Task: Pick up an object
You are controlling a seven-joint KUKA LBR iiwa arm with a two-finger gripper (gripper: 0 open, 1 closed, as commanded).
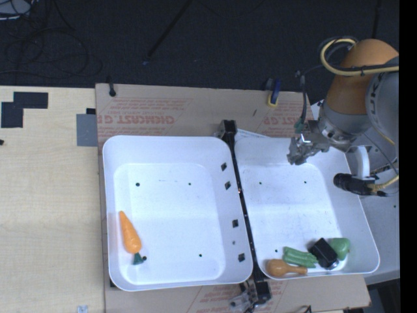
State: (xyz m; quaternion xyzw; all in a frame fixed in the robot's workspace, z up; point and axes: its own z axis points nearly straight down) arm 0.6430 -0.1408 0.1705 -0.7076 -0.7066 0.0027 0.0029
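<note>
My gripper point(299, 154) hangs over the far edge of the right bin point(293, 194), high above its floor, with nothing visibly between its fingers. At the right bin's near edge lie a tan pear-shaped toy point(285, 268), a green pod-like toy point(300, 257), a black block point(323, 252) and a green rounded toy point(341, 246), all clustered close together. An orange carrot toy point(129, 233) with a dark green top lies at the near left of the left bin point(169, 175).
A black divider point(236, 201) runs between the two bins. Brown cardboard point(169, 113) lies under both. Pale wooden bench surface stretches to the left.
</note>
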